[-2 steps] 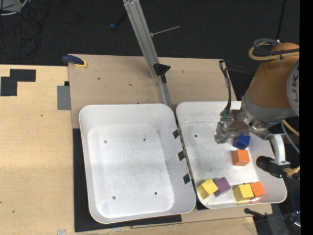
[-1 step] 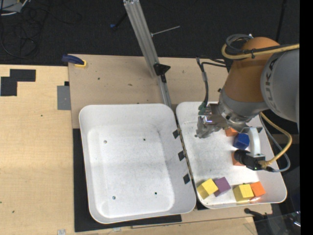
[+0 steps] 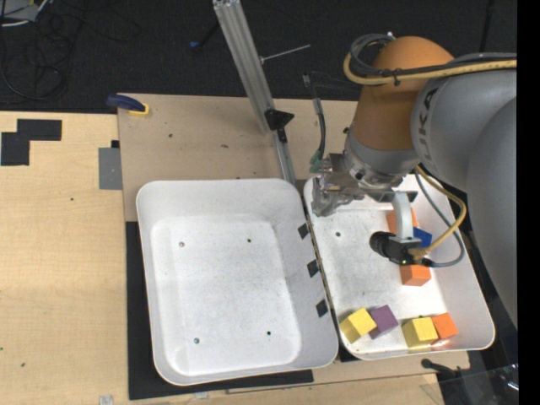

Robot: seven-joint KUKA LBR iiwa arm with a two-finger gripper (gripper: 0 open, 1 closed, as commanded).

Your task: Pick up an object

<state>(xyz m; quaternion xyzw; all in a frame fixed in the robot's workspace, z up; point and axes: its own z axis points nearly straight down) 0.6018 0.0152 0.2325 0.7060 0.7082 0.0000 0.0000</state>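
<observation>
Blue block (image 3: 421, 238) half behind arm

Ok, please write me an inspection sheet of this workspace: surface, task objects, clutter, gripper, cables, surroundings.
Surface: wooden bench bearing left bin and right bin.
Job's things: in the right bin, yellow block touching purple block; second yellow block beside orange block; another orange block.
Clutter: nothing seen.
Gripper: gripper over the right bin's far corner; state unclear.
Cables: yellow cable along the arm.
Surroundings: slanted metal rail.
</observation>
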